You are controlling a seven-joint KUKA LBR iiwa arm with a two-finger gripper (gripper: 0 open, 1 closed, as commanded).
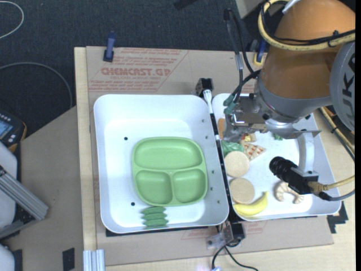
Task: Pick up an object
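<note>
Two bins meet along the middle edge. You get open room in the left bin (104, 151) around the green plate (168, 171). The right bin (324, 206) is crowded: the gripper (241, 127) is at its far left corner, just beside a waffle piece (254, 149). Whether it's clenched or released, you can't tell. A banana (251, 206) lies at the near edge.

the brown board (135, 60) reads, seemingly, "chemcast gp" in red.

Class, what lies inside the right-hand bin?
Seen in the right bin: a banana, one tan disc, another disc, a waffle piece, a green scrap, a pale knobby piece. The arm covers the bin's far half, hiding anything there.
</note>
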